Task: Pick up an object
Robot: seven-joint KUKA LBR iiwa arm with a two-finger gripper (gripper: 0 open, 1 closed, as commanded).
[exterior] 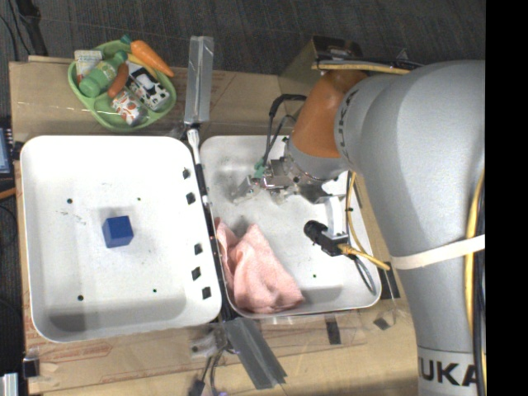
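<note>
Where the grey arm reaches in from the right, its gripper (247,186) hangs low over the far half of the right bin (216,151); whether the jaws are wide or closed cannot be told. A pink cloth (257,272) lies bunched at that bin's near left corner. A blue cube (118,231) sits in the left bin (49,159). A green bowl of toys (122,82) occupies the desk's far left corner.

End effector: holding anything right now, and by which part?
Cannot be told. The end effector hangs over the right bin, apart from the pink cloth; nothing visible in it.
</note>
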